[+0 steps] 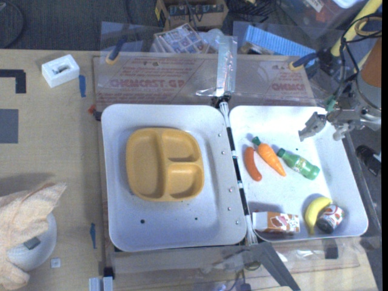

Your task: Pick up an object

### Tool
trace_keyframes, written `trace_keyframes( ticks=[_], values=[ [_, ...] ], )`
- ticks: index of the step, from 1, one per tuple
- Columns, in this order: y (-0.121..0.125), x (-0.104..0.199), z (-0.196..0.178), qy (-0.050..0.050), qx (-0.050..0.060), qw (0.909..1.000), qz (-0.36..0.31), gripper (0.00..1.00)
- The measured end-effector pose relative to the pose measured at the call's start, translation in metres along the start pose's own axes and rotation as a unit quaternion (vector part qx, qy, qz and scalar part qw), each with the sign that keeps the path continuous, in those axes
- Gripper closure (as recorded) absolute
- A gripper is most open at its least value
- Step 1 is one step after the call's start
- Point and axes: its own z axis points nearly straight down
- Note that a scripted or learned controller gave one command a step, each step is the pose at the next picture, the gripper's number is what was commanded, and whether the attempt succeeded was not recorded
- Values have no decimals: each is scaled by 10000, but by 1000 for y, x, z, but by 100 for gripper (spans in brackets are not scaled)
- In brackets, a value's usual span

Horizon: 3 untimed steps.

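The right bin (348, 162) holds an orange carrot (271, 158), a red-orange sausage-like piece (253, 163), a green bottle (299, 163), a yellow banana (315, 211), a dark round can (331, 218) and a small orange-and-white carton (279, 222). My gripper (325, 128) hangs over the bin's upper right part, above and to the right of the green bottle. Its two fingers stand apart, open, with nothing between them.
The left bin (115, 211) carries a yellow divided plate (165, 163). A clear plastic sheet (206, 77) lies behind both bins. On the bench to the left are a white box (60, 70) and a crumpled cloth (27, 208). Cables hang at the right.
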Motion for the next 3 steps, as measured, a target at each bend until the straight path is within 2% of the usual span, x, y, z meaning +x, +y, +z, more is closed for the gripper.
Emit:
trace_keyframes(
  ticks=[1, 2, 3],
  values=[
    [-10, 19, 147, -5, -18, 10000, 73, 0],
    [-10, 15, 138, -8, -23, 9999, 107, 100],
    [70, 76, 54, -7, -11, 9998, 204, 100]
  ],
)
